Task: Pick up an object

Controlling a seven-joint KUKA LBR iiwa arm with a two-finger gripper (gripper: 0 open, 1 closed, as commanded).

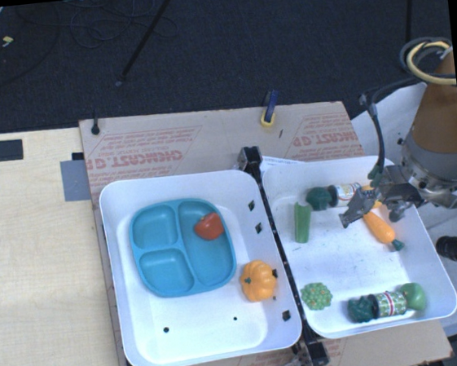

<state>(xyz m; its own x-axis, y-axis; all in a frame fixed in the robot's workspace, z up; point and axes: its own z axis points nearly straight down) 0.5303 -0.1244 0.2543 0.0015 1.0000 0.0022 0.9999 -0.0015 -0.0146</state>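
Observation:
In the right bin (pixel 436 277), my gripper (pixel 376 209) hangs low near the right wall, open. Its two grey fingers (pixel 353 215) are spread wide on either side of the upper end of an orange carrot (pixel 381 228), which lies on the bin floor, slanting down to the right. The fingers do not touch the carrot. Left of the gripper lie a dark green vegetable (pixel 322 198) with a small white-labelled item (pixel 347 192) beside it, and an upright-lying green cylinder (pixel 301 222). A green bumpy ball (pixel 316 295) and a lying bottle (pixel 387 303) sit near the front.
The left bin (pixel 138 328) holds a blue compartment plate (pixel 172 262) with a red piece (pixel 209 226) in its upper right section, and an orange pepper (pixel 258 280) by the divider. The arm's body (pixel 439 125) stands over the right bin's right edge.

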